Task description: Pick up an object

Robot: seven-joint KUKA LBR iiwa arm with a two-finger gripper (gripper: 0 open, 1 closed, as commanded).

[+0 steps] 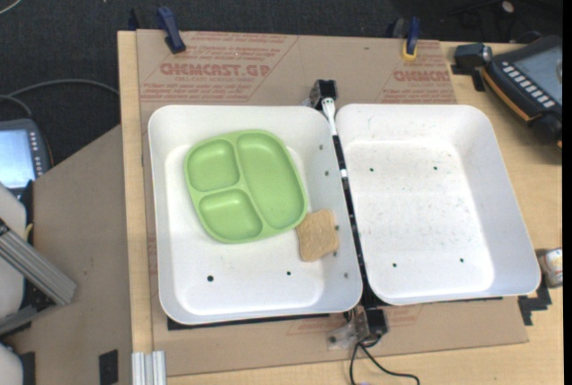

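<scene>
Tan sponge-like piece [317,236] lies flat in left bin [170,196], touching green divided plate [245,186]. Hand state: cannot tell. Recommended approach: descend vertically over the piece, keeping off the plate rim.

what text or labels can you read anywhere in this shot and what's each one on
"CHEMCAST G P": red print on the brown board under the bins, upper left, last letters unsure.
"CHEMCAS...": same red print, upper right of the board, cut off by the right bin.
Smaller red lines under both: too small to read.
Handheld pendant at the right edge: markings too blurred to read.
</scene>
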